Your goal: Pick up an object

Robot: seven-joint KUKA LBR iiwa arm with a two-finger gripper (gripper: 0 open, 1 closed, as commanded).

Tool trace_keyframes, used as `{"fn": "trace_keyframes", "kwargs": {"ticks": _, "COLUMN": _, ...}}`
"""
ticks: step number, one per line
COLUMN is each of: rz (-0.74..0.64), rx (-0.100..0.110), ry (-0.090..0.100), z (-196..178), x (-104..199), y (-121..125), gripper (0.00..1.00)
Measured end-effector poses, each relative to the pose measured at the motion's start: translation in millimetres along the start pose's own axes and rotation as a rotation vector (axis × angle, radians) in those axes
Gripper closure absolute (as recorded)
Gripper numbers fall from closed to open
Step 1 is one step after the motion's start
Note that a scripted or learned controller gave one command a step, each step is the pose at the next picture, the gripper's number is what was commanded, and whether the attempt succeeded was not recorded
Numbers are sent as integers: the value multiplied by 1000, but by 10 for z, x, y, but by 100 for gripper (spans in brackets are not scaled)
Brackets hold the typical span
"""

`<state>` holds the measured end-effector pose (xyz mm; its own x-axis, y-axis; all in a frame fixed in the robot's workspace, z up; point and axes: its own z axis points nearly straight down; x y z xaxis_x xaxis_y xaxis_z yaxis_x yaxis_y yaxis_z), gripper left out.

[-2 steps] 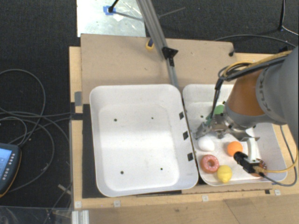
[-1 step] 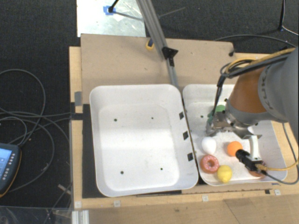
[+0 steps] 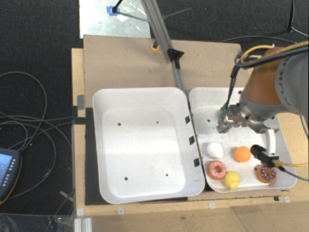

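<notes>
Camera view: we log the gripper [image 3: 226,122] low at mid-right over the right bin [image 3: 203,98], jaw state impossible to tell, nothing visibly lifted; white egg [image 3: 215,150], orange ball [image 3: 242,153], donut [image 3: 217,169] and lemon [image 3: 232,179] lie lower right, so picking remains.

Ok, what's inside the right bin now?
The right bin holds a white egg, an orange ball, a pink donut, a lemon and a chocolate donut. The arm covers the bin's far right part.
</notes>
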<state>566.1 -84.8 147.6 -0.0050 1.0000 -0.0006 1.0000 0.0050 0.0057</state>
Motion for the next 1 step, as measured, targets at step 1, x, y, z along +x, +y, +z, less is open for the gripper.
{"fn": "trace_keyframes", "kwargs": {"ticks": 1, "rz": -1, "rx": -1, "ry": 0, "z": -451, "x": 38, "y": 59, "gripper": 100}}
